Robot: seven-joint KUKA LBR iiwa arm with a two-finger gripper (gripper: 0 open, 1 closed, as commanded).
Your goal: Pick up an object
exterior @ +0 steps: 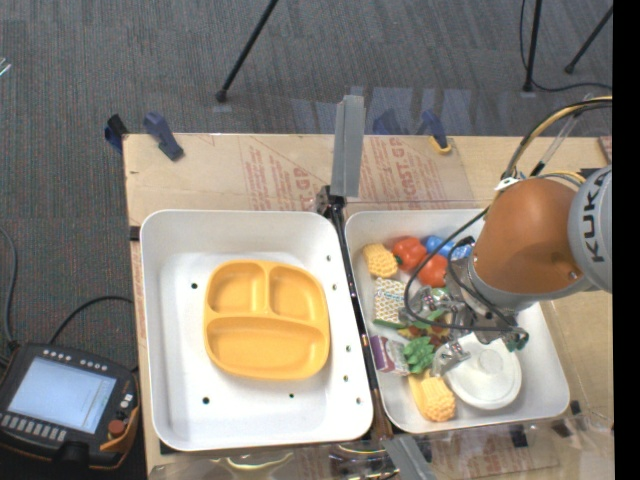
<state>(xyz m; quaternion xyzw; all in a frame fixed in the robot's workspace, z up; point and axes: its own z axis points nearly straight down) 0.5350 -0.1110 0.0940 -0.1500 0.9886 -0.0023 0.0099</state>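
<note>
The right bin (555, 393) holds several toy foods: a yellow corn cob (379, 260) at its far left, red tomatoes (417, 258) beside a small blue piece (434, 243), a green leafy toy (418, 352), a second corn cob (433, 397) at the front and a white round lid (486, 376). My gripper (440, 326) is down in the middle of this bin, over the green and brown toys, under the orange wrist band (525, 238). The wrist and its cables cover the fingertips.
In the left bin (170, 258) lies a yellow three-compartment plate (267, 320). A grey upright post (347, 148) stands behind the gap between the bins. A teach pendant (65, 398) sits off the bench at the lower left. Tripod legs cross the floor beyond.
</note>
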